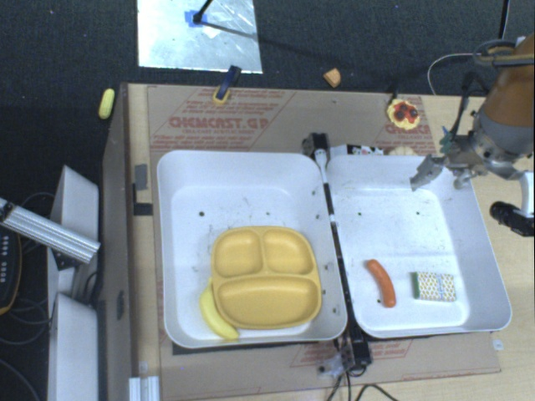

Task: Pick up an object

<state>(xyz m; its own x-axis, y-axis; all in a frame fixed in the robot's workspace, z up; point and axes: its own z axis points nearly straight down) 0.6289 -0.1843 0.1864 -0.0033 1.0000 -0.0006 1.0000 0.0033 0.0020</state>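
Note:
In the right bin (418, 224) an orange-red sausage (381, 282) lies near the front, with a small patterned green and white block (435, 286) just to its right. The left bin (242, 190) holds a yellow divided tray (266, 276), and a yellow banana (214, 314) lies against the tray's front left corner. My gripper (443, 174) hangs over the back right corner of the right bin, well behind the sausage and the block. Its two grey fingers are spread apart with nothing between them.
A small round yellow and red toy (404, 113) lies on the cardboard behind the right bin. On the dark floor beyond are a yellow piece (106, 103), a tan piece (333, 77) and a shiny sheet (199, 23). A blue and yellow clamp (226, 83) grips the board's back edge.

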